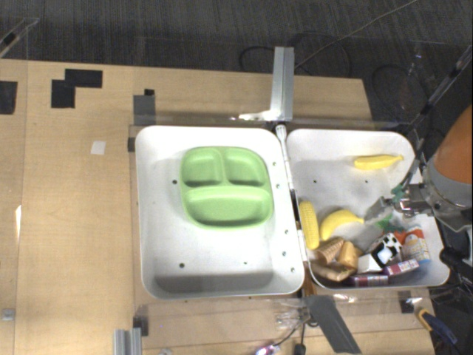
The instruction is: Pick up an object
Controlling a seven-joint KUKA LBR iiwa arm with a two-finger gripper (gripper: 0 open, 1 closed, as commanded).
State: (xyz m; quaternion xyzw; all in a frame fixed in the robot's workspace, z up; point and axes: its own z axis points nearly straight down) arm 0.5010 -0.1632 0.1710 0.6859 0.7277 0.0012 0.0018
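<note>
The right bin (332,143) holds a heap of small things at its near end. A corn cob (308,224) lies along the bin's left wall, with a rounded yellow fruit (341,220) beside it and brown bread-like pieces (336,257) below. A black-and-white item (386,251) and a small bottle with a red cap (415,244) lie at the near right. A yellow banana (378,162) rests apart near the far wall. My gripper (384,207) hangs low over the right side of the bin, just right of the yellow fruit and above the black-and-white item.
The left bin (159,220) carries a green divided plate (225,186). A metal post (283,83) stands behind the seam between the bins. The arm's grey body with its orange band (452,165) fills the right edge. Cables lie on the dark floor beyond the bench.
</note>
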